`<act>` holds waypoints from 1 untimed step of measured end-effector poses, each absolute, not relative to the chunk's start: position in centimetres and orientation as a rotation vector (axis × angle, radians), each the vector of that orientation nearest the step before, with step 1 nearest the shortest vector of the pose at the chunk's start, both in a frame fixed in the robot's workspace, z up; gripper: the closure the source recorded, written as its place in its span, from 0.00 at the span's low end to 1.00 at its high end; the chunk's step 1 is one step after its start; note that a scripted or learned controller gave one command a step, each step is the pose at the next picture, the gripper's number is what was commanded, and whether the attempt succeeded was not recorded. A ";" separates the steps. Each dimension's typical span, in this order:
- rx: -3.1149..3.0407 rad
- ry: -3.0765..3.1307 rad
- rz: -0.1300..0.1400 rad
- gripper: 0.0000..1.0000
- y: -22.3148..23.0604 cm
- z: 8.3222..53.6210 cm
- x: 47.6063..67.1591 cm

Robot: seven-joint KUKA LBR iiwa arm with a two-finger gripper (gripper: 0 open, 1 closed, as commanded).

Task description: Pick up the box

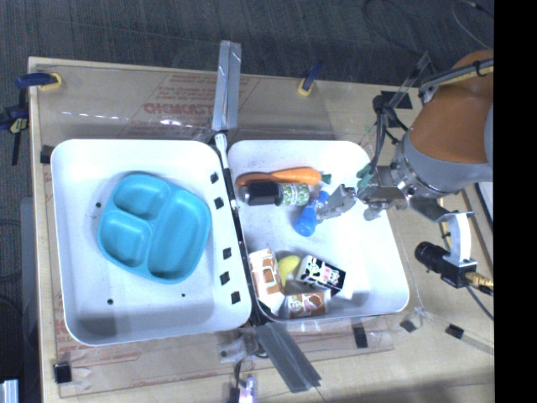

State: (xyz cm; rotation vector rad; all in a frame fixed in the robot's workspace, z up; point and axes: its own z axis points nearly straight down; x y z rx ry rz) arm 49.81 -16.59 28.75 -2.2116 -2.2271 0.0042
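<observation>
Three boxes lie in the front of the right bin (382, 250). One is a black-and-white patterned box (322, 274). Another is a brown-and-white carton (265, 276) against the bin's left wall. The third is a small brown box (304, 305) at the front rim. My gripper (339, 202) hangs over the middle of the right bin, reaching in from the right. It is beside a blue object (306, 220) and well behind the boxes. Nothing shows in its grasp.
An orange carrot (281, 176), a dark bottle (262, 194) and a green-labelled item (295, 195) lie at the back of the right bin. A yellow fruit (288, 266) sits between the boxes. The left bin (75, 292) holds a blue divided plate (155, 226).
</observation>
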 end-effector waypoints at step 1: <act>-2.217 -2.221 0.006 0.00 -8.7 19.0 52.9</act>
